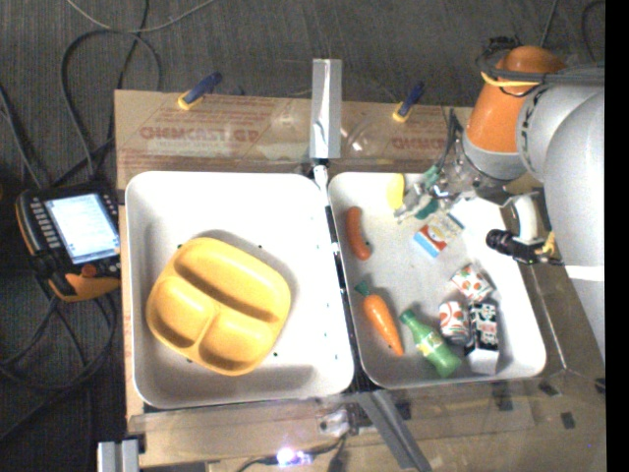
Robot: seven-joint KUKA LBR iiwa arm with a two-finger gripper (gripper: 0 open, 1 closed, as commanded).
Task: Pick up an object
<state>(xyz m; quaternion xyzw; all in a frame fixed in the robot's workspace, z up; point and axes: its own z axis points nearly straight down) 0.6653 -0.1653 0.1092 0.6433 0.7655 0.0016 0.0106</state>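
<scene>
Near edge of the right bin [536,362]: green bottle [430,343] lying tilted, carrot [382,323] just left of it, touching or nearly so. Right of those a tight cluster: red-and-white can [451,319], dark carton [484,326], and a small red-white box [471,283] just above. Mid-bin: sausage-like orange piece [358,233] near the left wall, small blue-and-white box [433,236] toward the centre-right. Far end: yellow item [395,191] near the back wall, gripper [428,194] just beside it, low over the floor between the yellow item and the blue-white box. Left bin [138,264] carries only a yellow divided tray [220,303], well apart from the action. Gripper state: can't tell how wide it stands, it's a blur of green and grey; nothing visibly held between the fingers, so I'm not calling a grasp. Likely target is the yellow item or the blue-white box, can't say which. Risks, judging from here: the yellow item sits close to the back wall, so a finger could land on the wall or push the item into the corner instead of straddling it. The blue-white box looks flat, so fingers may close above it and come up with nothing. If it goes for the near cluster instead, the packed pieces leave no finger gap, so it may nudge or double-pick.
</scene>
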